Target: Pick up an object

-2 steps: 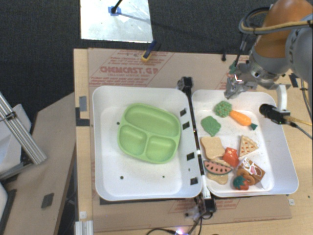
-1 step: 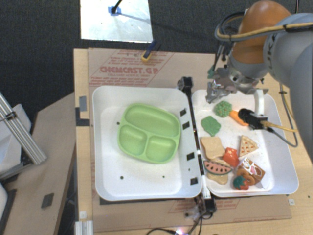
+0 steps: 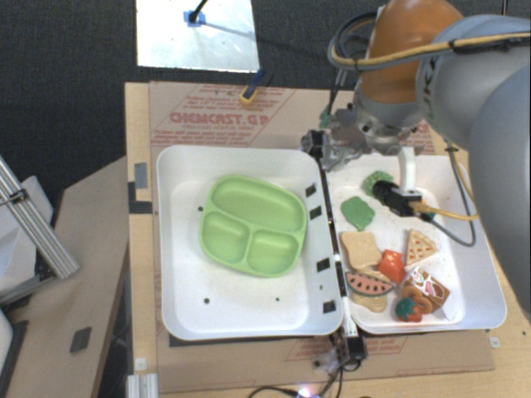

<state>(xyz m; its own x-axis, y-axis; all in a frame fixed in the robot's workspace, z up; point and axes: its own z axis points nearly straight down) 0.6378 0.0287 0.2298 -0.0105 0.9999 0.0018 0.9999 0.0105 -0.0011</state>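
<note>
The flat green piece (image 3: 358, 212) is lying in the right bin (image 3: 485, 309), toward its 9 o'clock side, and nothing is lifting it. A darker leafy green piece (image 3: 380, 178) is resting near it at 1 o'clock. At 6 o'clock from the flat green piece a toast slice (image 3: 358, 249) is lying flat, with a red tomato piece (image 3: 392, 265) touching it at 4 o'clock and a watermelon slice (image 3: 369, 284) overlapping its lower edge. A pizza wedge (image 3: 421, 245) is sitting just beside the tomato at 2 o'clock. A brown-and-white pastry piece (image 3: 430, 293) and a red-and-green piece (image 3: 406, 308) are crowding the bin's 5 o'clock area.

The pincer (image 3: 326, 149) is hanging at the right bin's 11 o'clock corner, by the rim shared with the left bin (image 3: 178, 309), under the arm's orange band (image 3: 411, 23). Released or clenched, one cannot tell.

The left bin is carrying a light green divided tray (image 3: 253, 225) at its centre. Both bins are sitting on a printed cardboard sheet (image 3: 217, 116) on the surface (image 3: 95, 222).
</note>
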